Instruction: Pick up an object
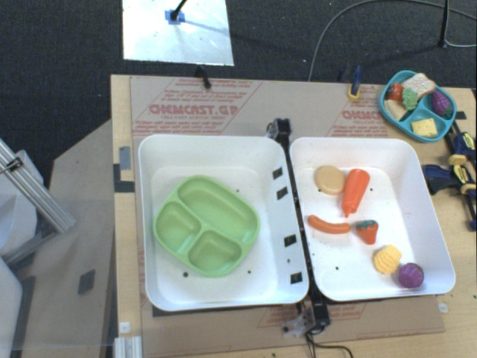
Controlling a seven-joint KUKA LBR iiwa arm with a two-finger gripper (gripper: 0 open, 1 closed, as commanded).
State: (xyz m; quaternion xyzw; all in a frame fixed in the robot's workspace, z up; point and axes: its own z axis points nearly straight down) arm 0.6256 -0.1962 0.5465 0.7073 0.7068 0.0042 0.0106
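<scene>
The right bin holds several toy foods. A tan round cookie lies at its upper left, with an orange carrot right beside it. Below them lies an orange sausage, and next to it a small red-orange piece with a teal top. A yellow corn piece and a purple ball sit near the bin's lower right corner. The left bin holds a green divided plate.
A teal divided dish with toy foods stands on the bench at the upper right. Blue clamps lie at the right edge. A black divider strip runs between the bins. A white sheet lies beyond the bench.
</scene>
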